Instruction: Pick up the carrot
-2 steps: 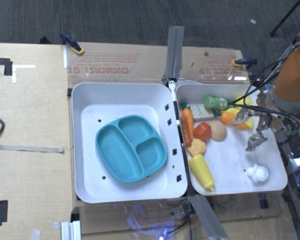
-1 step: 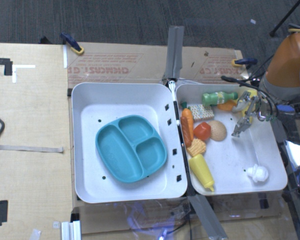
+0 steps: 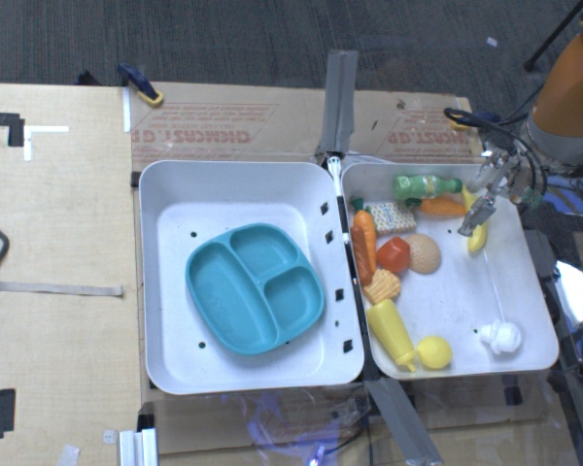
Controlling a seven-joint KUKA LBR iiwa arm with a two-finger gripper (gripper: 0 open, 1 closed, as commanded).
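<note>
The gripper (image 3: 478,214) hangs over the back right part of the right bin (image 3: 525,357); it is small and blurred, so I cannot tell its state. The carrot (image 3: 363,243) lies along the left wall of this bin, apart from the gripper. A tomato (image 3: 394,254), a crinkled chip (image 3: 382,285) and a mustard bottle (image 3: 392,331) crowd beside it. The left bin (image 3: 155,289) holds a blue divided plate (image 3: 256,287).

long tapered plastic carrot (image 3: 364,244): orange
divided plastic plate (image 3: 256,287): teal-blue
two shallow plastic bins (image 3: 165,289): white
round plastic tomato (image 3: 394,254): red
plastic bottle (image 3: 426,184): green
plastic lemon (image 3: 433,352): yellow
arm band (image 3: 567,85): orange
</note>
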